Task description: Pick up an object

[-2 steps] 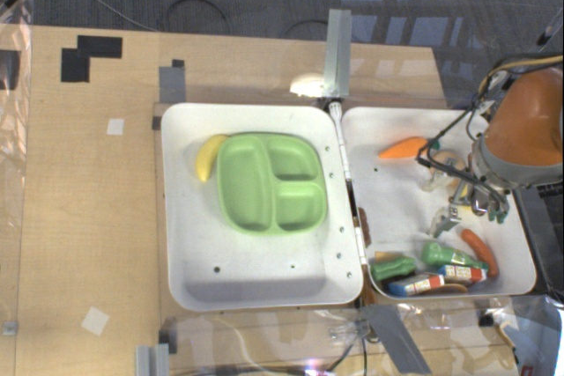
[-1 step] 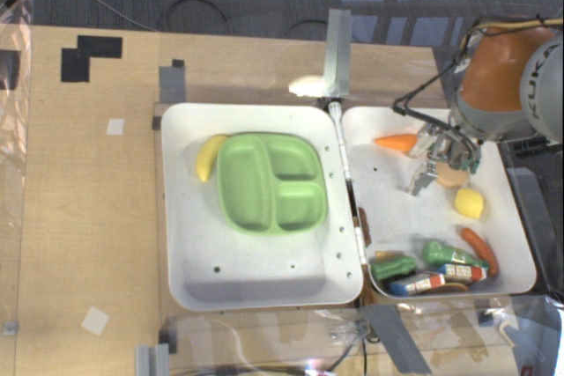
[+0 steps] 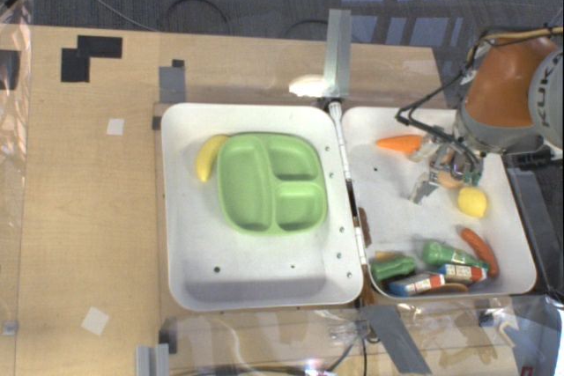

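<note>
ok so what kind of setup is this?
Looks like a lab bin-picking bench, not a kitchen: two white bins on a wooden bench, toy food such as a carrot and a green divided plate, and a robot arm reaching in.

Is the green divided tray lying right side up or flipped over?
Right side up: the green tray shows its three recessed compartments facing up, lying in the left bin.

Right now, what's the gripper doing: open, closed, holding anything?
Gripper: over the right bin, between the carrot and the lemon; open or closed cannot be told.
</note>
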`<state>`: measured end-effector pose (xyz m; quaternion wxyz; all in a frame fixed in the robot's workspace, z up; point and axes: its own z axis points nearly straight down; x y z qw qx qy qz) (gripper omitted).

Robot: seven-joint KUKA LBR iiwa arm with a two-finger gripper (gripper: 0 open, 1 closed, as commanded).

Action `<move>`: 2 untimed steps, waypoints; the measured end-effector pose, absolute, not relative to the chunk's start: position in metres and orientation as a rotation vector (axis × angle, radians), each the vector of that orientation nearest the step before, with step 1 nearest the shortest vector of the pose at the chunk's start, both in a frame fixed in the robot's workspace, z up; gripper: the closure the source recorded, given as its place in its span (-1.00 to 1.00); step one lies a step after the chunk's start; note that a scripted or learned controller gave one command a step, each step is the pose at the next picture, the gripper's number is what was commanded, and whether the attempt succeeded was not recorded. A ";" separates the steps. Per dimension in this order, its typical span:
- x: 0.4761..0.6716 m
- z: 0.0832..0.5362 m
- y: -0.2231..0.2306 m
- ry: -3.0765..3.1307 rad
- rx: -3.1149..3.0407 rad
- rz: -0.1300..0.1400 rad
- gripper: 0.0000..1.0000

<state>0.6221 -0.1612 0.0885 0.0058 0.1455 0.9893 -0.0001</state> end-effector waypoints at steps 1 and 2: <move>0.619 0.089 -0.190 3.105 0.388 -0.003 -1.00; 0.603 0.089 -0.134 3.102 0.405 0.002 -1.00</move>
